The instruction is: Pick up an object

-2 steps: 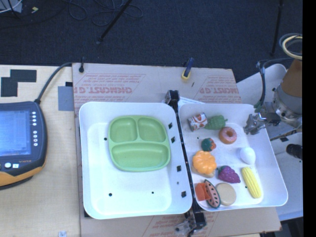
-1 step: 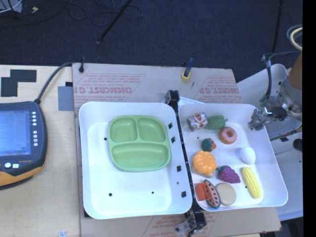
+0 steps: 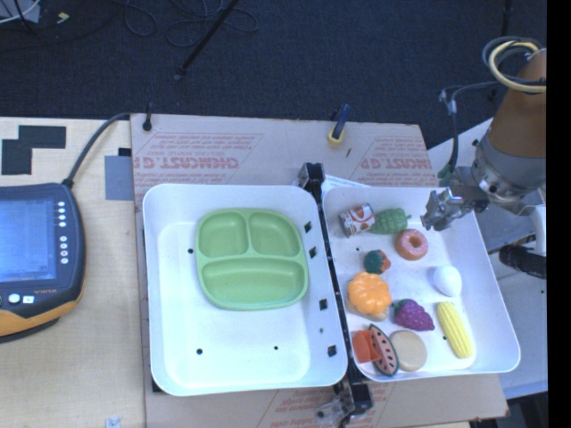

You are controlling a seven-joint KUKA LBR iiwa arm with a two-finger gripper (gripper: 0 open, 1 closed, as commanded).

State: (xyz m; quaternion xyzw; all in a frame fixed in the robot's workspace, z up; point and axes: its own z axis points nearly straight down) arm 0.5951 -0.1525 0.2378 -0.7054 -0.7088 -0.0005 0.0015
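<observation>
Orange and grey, a handheld control pendant (image 3: 31,255) lies at the far left of the tabletop (image 3: 107,355). Next comes the left bin (image 3: 178,346), which holds a green divided plate (image 3: 252,259) lying flat toward its upper half. A black divider strip (image 3: 326,275) runs between the two bins.

The right bin (image 3: 495,328) carries the toy food. Near its top left a small red and white can (image 3: 357,219) lies on its side, touching a green leafy vegetable (image 3: 390,220) just to its right. Below them sit a small dark green and red piece (image 3: 376,261) and a pink-frosted doughnut (image 3: 411,244). Further down are an orange pumpkin (image 3: 369,294), a purple grape bunch (image 3: 413,315), a white egg (image 3: 446,281) and a yellow corn cob (image 3: 456,328). At the bottom a watermelon slice (image 3: 382,350) leans against a tan round biscuit (image 3: 409,349).

The gripper (image 3: 439,210) hangs over the bin's upper right corner, below the arm's orange band (image 3: 526,114). Its dark fingers are too tangled with the wrist hardware to judge how far apart they stand, and nothing is seen between them. The doughnut is the nearest object, lying just below and left of the fingers, apart from them; the leafy vegetable lies further left.
</observation>
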